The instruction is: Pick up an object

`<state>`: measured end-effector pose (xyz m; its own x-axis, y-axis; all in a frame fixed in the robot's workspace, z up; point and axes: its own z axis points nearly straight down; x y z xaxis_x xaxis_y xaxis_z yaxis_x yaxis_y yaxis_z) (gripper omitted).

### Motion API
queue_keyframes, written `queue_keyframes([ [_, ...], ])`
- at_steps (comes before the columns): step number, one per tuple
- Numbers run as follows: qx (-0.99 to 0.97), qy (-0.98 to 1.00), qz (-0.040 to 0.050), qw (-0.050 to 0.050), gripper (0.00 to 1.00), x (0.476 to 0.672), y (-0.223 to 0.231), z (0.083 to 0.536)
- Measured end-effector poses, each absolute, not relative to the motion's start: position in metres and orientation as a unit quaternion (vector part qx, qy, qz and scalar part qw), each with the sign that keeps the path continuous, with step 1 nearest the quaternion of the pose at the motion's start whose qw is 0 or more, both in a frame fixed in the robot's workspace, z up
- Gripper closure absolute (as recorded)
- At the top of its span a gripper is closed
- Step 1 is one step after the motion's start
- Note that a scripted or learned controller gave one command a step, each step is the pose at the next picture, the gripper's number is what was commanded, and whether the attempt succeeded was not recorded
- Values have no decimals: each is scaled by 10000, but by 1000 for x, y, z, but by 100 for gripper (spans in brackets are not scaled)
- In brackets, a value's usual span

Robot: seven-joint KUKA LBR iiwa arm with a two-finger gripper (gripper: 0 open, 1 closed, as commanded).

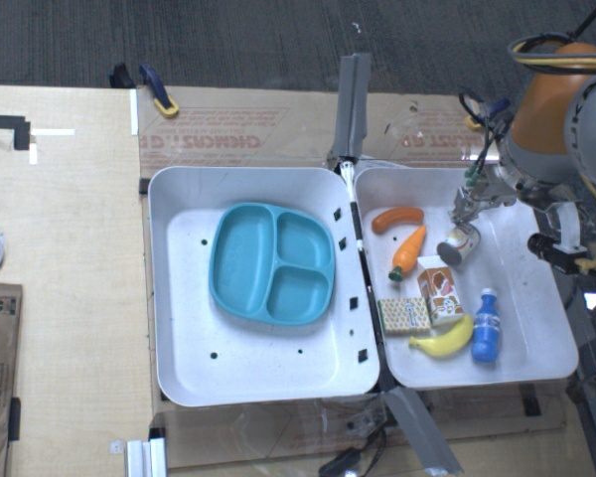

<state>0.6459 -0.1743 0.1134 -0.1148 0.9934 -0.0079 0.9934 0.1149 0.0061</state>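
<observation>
My gripper [469,207] hangs over the upper middle of the right bin [546,366], reaching in from the right. Just below it lies a small grey cylinder [456,245], close to the gripper's tip; I cannot tell whether they touch. Left of it are an orange-red sausage [397,218] and a carrot [407,250]. Lower in the bin lie a small red-and-white carton [440,293], a cracker box [404,315], a banana [445,340] and a blue bottle [486,327].
The left bin [179,366] holds a blue divided plate [273,263]. A raised ridge [361,266] separates the two bins. The arm's orange band [553,97] and cables stand at the right, above the bin's far right corner.
</observation>
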Motion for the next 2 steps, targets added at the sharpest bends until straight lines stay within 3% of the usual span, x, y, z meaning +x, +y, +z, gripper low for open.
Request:
queue_keyframes([
  [1,5914,8064,-1,1,100,578,-191,92],
  [2,6391,7691,-2,-4,100,527,-175,92],
])
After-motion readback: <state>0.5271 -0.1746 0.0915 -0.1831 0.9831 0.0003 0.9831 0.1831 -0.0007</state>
